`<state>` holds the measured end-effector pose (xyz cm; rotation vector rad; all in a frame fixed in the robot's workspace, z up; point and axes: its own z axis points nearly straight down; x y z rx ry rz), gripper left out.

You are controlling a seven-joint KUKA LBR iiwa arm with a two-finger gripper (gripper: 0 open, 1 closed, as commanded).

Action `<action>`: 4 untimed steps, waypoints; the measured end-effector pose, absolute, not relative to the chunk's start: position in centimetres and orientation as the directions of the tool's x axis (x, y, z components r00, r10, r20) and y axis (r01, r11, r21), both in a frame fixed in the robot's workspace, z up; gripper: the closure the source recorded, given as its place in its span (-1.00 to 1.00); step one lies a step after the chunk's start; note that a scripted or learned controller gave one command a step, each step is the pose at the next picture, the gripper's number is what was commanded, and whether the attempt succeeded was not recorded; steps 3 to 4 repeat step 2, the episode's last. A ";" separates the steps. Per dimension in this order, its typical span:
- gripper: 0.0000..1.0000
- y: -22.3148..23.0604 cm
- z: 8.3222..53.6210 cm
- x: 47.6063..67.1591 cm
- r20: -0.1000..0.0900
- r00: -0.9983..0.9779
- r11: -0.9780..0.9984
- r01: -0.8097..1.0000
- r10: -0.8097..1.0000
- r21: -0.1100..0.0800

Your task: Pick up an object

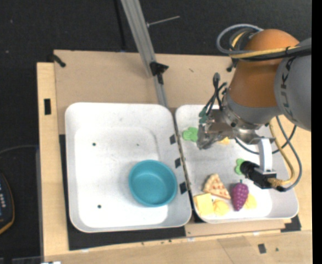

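My gripper [206,140] hangs low over the back left part of the right bin [284,207], beside a small green object [190,134] that lies just to its left. A bit of yellow [224,142] peeks out at the gripper's right side. Nothing is visibly held. Near the front of the same bin lie a pizza slice toy [216,186], a bunch of purple grapes [239,195] and yellow pieces [207,204]. A small green thing [239,165] sits by the wrist bracket.
The left bin [94,125] holds a blue bowl [151,182] at its front right. A grey metal pole [141,37] slants from the top toward the divide between the bins. The arm's bulk covers the right bin's back right.
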<state>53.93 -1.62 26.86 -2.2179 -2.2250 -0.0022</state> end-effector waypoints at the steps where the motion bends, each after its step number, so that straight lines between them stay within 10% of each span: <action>1: 1.00 3.6 26.7 53.7 0.002 -0.007 0.007 1.000 1.000 -0.001; 4: 1.00 8.0 24.3 53.0 0.000 -0.006 0.006 1.000 1.000 -0.001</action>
